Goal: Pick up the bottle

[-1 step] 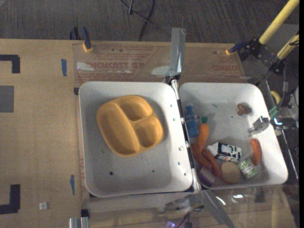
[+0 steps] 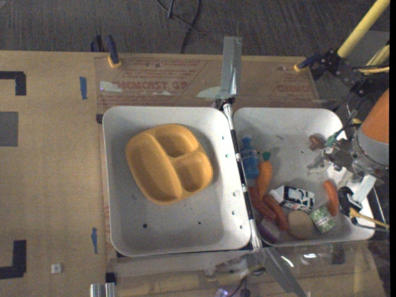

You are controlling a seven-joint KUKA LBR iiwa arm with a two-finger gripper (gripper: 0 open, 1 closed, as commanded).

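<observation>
Blue bottle point(image 2: 250, 162) lies touching the carrot point(image 2: 265, 176), beside sausages point(image 2: 267, 206).

An orange divided tray point(image 2: 169, 163) sits in the left bin point(image 2: 117, 184) — a carrot point(image 2: 265, 175) in the right bin point(image 2: 284, 119).

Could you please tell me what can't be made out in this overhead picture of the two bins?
- Claw: a blurred tangle of parts over the right bin; whether it is open or shut is unclear.
- Arm: cut off by the right edge.
- Blue bottle: small against the divider; its label is unreadable.
- Toy food beside the carrot: overlapping pieces, outlines partly hidden.
</observation>
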